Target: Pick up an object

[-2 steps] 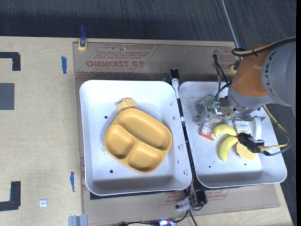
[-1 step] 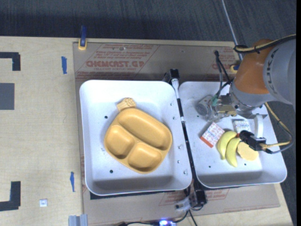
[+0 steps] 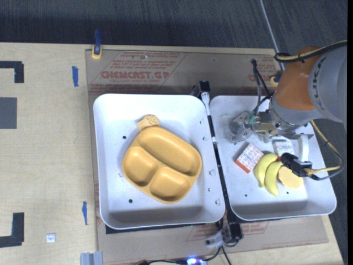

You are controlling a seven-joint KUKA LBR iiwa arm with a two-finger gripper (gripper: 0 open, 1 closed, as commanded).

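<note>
Hovering over the right bin [image 3: 325,203], our gripper [image 3: 242,127] sits just above the bananas [image 3: 267,173]; finger state we cannot tell. Next, we judge, it must descend onto them.

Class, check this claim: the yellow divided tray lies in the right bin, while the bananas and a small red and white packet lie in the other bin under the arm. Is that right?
One thing is wrong. The camera view shows the tray in the left bin, not the right. The bananas and the packet do lie in the other bin, under the arm.
</note>
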